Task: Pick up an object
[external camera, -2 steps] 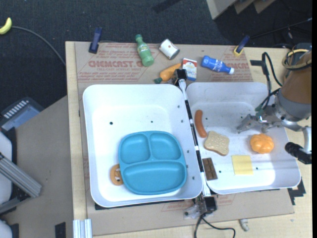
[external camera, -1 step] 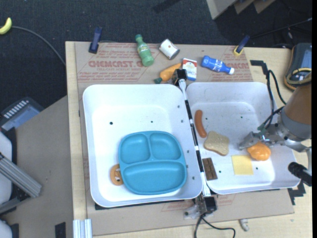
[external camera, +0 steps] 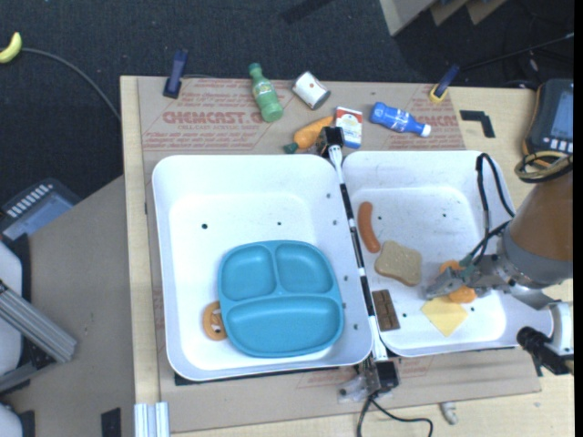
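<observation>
A: Orange shows just at the gripper point(external camera: 448, 285), a small orange piece point(external camera: 458, 292) low in the right bin point(external camera: 414, 167). Is that between the fingers?

B: It lies right against the tips, partly hidden by them. Whether the fingers are closed on it or merely touching it cannot be told from this angle.

A: And what else sits near it?

B: A yellow cheese slice point(external camera: 444, 317) lies just below the gripper, touching or nearly touching the orange piece. A slice of bread point(external camera: 399, 263) is just to the left of the gripper, a sausage point(external camera: 368, 227) lies above the bread, and a brown bar point(external camera: 383, 309) rests by the bin's left wall.

A: The left bin point(external camera: 182, 244)?

B: It holds a blue divided plate point(external camera: 278, 296), lying flat in the lower middle, with a small pretzel point(external camera: 213, 321) tucked at the plate's lower left edge.

A: And on the bench behind the bins?

B: A green bottle point(external camera: 266, 94), a small white can point(external camera: 311, 89), a carrot point(external camera: 312, 134), a little carton point(external camera: 348, 126) and a blue bottle point(external camera: 399, 119), all lying outside both bins.
</observation>
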`<state>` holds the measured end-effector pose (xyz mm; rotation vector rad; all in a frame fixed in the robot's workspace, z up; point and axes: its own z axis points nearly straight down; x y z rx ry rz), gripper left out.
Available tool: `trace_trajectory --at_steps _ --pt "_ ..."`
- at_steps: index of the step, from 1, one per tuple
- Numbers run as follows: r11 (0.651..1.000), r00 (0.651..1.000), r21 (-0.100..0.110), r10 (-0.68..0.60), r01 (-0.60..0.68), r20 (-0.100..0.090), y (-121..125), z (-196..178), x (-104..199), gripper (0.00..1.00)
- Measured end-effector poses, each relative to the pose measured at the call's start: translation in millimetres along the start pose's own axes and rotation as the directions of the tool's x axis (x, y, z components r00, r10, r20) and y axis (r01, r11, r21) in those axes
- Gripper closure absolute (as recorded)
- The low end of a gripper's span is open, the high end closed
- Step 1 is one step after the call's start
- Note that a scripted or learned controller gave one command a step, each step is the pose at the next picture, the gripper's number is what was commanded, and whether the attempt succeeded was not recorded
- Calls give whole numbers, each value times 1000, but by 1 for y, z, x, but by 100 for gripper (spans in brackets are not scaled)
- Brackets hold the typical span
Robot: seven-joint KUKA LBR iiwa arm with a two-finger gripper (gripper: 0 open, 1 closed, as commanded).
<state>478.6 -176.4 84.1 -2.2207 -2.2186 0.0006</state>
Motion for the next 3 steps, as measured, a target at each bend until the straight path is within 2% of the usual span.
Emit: trace_trajectory --at_steps 1,2,3 --pt "1000 1000 -2 0 0 1 0 -10 0 100" --pt "1000 1000 -3 -3 3 1 27 0 69 100" --pt "1000 1000 -3 -2 2 0 52 -100 161 100"
